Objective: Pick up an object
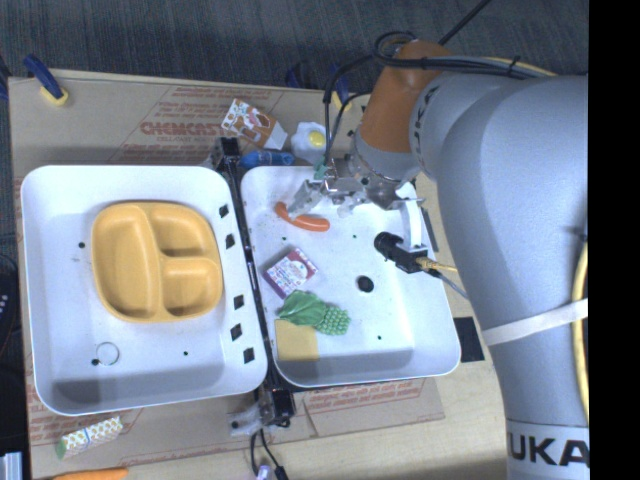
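My gripper (326, 194) hangs over the far left part of the right bin (430, 340), open with nothing between its fingers. Just below and left of it lies an orange carrot-shaped piece (303, 220) on the bin floor. Closer to the front are a pink packet (290, 271), a green knobbly toy (315, 314) and a yellow sponge block (296, 341). A small black disc (365, 285) rests near the bin's middle.
The left bin (50, 368) holds a yellow divided tray (157, 260). Behind the bins lie a printed packet (244, 120), a blue item (266, 157) and a yellow-white item (313, 139). My arm's grey body covers the right side.
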Available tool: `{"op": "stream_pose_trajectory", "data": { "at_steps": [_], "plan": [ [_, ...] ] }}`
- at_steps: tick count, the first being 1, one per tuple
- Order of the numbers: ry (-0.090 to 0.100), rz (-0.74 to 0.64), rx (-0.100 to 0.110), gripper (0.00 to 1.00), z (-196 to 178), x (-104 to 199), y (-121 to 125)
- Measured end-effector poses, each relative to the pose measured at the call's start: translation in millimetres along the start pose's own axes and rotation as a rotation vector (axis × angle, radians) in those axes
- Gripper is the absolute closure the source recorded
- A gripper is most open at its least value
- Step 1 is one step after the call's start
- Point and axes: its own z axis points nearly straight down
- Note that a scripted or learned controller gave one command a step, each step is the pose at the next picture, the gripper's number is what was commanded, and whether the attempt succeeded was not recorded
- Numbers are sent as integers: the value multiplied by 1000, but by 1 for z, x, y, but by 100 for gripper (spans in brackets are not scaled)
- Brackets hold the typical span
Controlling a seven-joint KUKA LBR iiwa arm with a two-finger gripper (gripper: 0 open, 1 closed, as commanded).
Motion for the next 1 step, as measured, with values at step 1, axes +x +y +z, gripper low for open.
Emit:
{"op": "stream_pose_trajectory", "data": {
  "at_steps": [1],
  "plan": [
    [-1,0,0,0,26,34,4]
  ]
}}
